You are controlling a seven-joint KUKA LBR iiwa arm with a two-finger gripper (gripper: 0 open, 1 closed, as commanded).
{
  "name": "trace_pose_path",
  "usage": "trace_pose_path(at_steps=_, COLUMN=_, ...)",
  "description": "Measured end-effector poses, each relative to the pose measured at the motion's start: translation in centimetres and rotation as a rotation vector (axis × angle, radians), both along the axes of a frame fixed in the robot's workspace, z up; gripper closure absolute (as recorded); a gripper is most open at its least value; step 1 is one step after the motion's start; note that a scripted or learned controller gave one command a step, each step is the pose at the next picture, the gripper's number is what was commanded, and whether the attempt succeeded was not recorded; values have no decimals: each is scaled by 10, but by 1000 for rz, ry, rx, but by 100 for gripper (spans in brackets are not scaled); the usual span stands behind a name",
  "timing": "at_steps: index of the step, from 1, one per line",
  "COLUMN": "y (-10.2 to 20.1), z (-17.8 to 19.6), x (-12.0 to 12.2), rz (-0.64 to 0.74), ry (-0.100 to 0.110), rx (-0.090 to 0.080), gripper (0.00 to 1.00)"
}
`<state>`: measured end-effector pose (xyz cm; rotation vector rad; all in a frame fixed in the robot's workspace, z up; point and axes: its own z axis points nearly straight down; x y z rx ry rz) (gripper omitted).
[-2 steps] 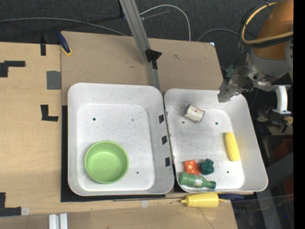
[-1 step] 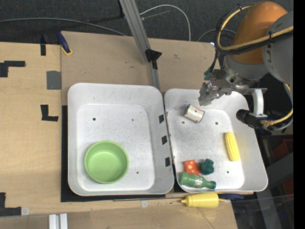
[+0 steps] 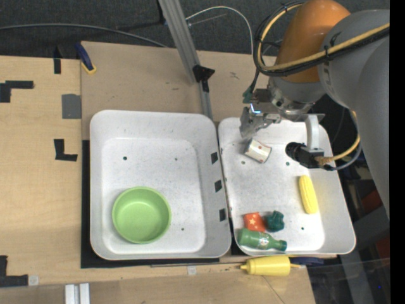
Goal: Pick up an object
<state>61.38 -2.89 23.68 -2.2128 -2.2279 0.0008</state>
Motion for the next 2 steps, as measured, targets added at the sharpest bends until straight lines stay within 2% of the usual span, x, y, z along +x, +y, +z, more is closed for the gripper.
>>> trace_pose_path(at_steps=1, y=50, z=2, x=-10, rz=0, ry=1, rx=0, gripper=100)
trace_pose_path(at_steps=2, y=111, z=-9, x=-4, rz=1, ry=1, rx=0, gripper=100)
